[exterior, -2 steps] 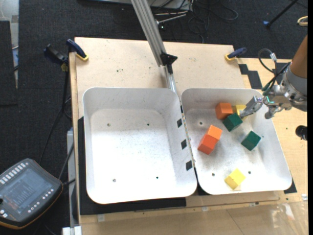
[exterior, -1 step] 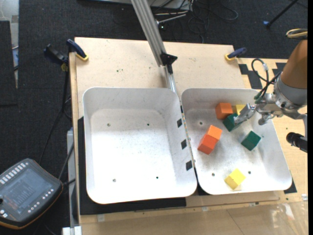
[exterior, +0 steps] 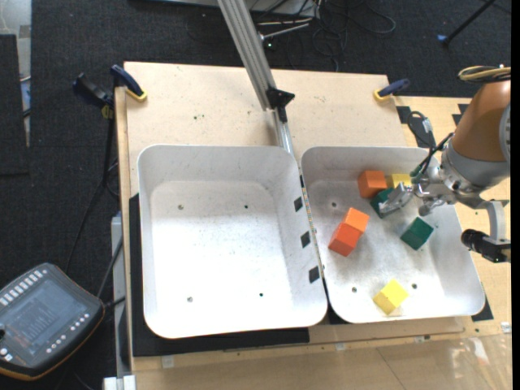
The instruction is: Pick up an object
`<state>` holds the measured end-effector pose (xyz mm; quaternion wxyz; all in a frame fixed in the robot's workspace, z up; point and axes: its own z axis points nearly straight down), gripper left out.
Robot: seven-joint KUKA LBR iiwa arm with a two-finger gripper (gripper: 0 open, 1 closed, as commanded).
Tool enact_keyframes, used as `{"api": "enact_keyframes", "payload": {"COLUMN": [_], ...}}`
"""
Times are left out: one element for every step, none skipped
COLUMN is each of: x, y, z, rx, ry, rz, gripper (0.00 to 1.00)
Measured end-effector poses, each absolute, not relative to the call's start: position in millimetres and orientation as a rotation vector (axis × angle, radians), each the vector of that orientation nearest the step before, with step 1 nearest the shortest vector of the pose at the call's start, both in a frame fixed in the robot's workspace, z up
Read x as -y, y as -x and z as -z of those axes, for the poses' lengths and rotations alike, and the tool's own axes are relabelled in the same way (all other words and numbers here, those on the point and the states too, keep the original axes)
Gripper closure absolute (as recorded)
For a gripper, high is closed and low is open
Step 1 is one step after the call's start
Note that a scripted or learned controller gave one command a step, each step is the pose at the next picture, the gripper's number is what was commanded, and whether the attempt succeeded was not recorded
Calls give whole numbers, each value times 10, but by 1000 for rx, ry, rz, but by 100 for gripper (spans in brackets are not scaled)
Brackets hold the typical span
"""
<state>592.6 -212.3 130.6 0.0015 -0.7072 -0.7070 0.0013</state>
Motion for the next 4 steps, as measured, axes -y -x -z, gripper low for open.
{"api": "enact_keyframes", "payload": {"x": [2116, 2113, 2065, 2068], "y": [-5925, -5927, -5914, -5933], "z": [-931, -1048, -1490, -2028], "rx": [2221, 2221, 2228, 2230], "ry": [2220, 2219, 2222, 2224], "rz": [-3, -2, 4, 5], "gripper": [0, 100, 100, 100]}}
